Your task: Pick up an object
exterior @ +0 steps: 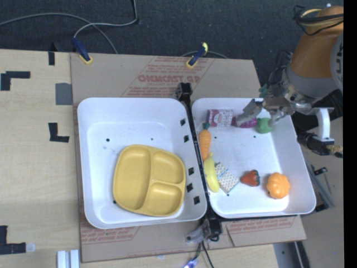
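Where the end effector (262, 115) hovers, a green (roundish) object (263, 125) sits.

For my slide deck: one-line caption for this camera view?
Gripper hovers over the right bin's far edge near a green toy; yellow tray in left bin.

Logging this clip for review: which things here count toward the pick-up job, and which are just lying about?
Job:
gripper, at the right bin's far side
green item and pink-purple packet near it
carrot
banana
patterned packet
red pepper
orange fruit

Lying about:
yellow divided plate in the left bin
two clamps
cables
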